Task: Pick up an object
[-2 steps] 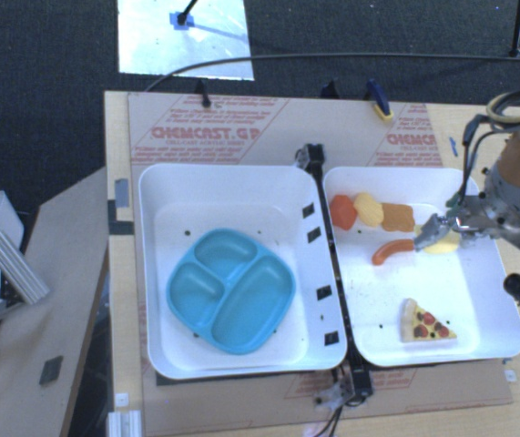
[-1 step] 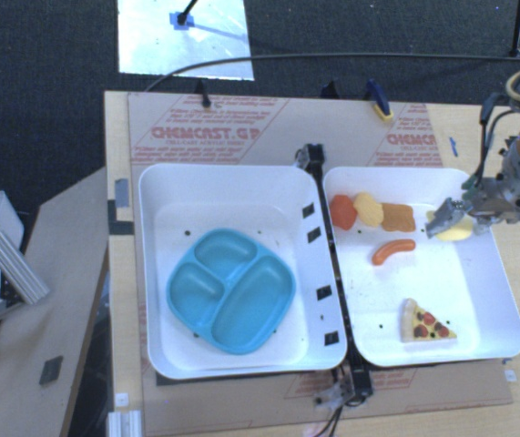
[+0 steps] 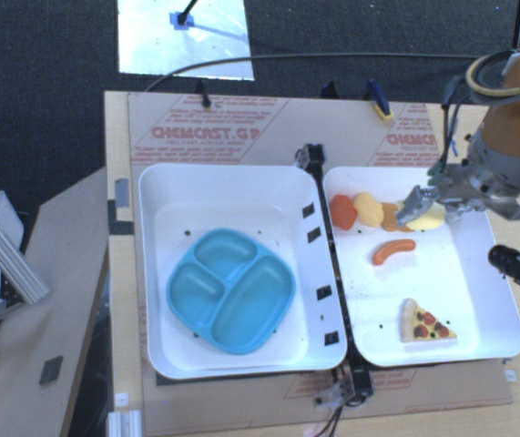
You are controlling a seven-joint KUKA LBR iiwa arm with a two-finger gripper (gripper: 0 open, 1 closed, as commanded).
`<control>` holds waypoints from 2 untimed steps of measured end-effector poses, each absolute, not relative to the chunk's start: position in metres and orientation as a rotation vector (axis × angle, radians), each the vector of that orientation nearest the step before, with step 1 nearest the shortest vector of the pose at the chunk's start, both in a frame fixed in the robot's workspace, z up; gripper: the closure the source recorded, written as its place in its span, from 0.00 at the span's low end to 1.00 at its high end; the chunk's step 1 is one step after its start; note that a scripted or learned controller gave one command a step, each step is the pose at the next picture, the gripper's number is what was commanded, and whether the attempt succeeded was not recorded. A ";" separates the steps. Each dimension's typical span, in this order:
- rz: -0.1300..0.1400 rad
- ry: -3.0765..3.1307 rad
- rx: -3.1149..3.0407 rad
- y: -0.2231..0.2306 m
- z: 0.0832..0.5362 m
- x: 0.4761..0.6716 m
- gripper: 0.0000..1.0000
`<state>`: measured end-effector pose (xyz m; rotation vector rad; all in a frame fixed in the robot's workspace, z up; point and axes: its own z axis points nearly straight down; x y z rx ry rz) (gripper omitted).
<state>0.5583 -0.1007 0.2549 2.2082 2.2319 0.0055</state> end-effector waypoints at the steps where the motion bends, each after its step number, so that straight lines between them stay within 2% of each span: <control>1: 0.003 2.234 2.210 -0.045 0.240 0.568 1.00; 2: 0.006 2.232 2.209 0.001 0.245 0.580 1.00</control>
